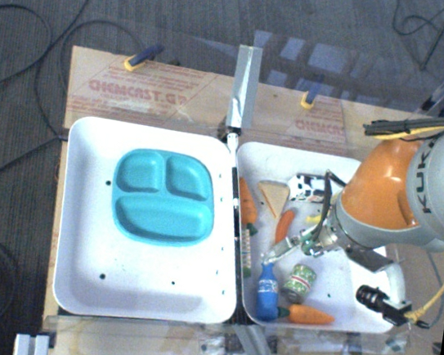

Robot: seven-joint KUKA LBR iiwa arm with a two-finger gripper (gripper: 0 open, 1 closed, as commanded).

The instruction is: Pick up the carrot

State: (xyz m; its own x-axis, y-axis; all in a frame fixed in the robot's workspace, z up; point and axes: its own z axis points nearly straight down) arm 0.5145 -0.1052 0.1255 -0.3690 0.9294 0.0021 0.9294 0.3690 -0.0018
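Hand [299,244], grip state unclear, hovers over my right bin [367,314]; approach step; next drop onto carrot [284,225].

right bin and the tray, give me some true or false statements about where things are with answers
1. The blue tray lies in the left bin. True.
2. A carrot lies near the front wall of the right bin, beside a blue bottle. True.
3. That carrot rests on the blue tray. False: it lies on the floor of the right bin, and nothing sits on the tray.
4. The arm reaches over the left bin. False: it is over the right bin.
5. A second carrot lies further back in the right bin, slanted. True.
6. The bottle is red. False: it is blue.
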